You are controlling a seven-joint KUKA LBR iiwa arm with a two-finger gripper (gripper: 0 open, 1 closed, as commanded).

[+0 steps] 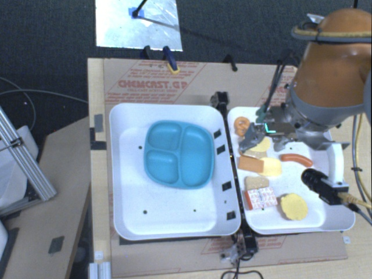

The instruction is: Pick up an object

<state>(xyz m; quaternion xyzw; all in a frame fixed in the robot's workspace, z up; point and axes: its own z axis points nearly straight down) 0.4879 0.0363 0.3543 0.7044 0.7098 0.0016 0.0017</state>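
My gripper (252, 139) hangs low over the upper left part of the right bin (343, 220), just above a pale yellow piece (261, 146). Beside it lie an orange round toy (242, 124), an orange and yellow wedge (259, 165), a red sausage (296, 159), a tan block (257, 182), a red and white box (261, 199) and a yellow round piece (294, 207). I see nothing held between the fingers.
The left bin (125, 214) holds a blue divided plate (178, 154). A black divider with clips (228, 156) runs between the bins. The arm's orange and grey body (337, 68) covers the right bin's upper right part.
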